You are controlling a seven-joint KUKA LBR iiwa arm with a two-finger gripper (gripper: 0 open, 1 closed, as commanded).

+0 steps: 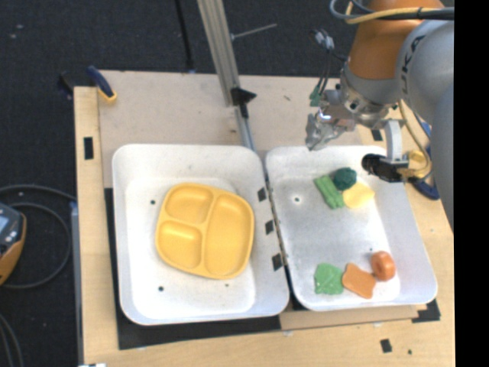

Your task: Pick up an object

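A yellow divided plate (205,230) is seen in the left bin (137,297). In the right bin (412,281), a green block (328,190), dark green piece (344,178) and yellow piece (358,197) are clustered; lower lie a green piece (328,279) and orange pieces (367,275). The gripper (319,134) is poised above the right bin's far rim, nothing seen in it; whether it is released cannot be told. The pick is judged not yet begun.

No readable text anywhere on the bench.

Standing over the two white bins, I find no letters, numbers, brand marks or signs that can be made out. The yellow divided tray (205,230) has a plain surface, the small coloured pieces in the right bin (397,205) carry no print, and the arm's (390,37) orange and grey casing shows no legible label at this sharpness.
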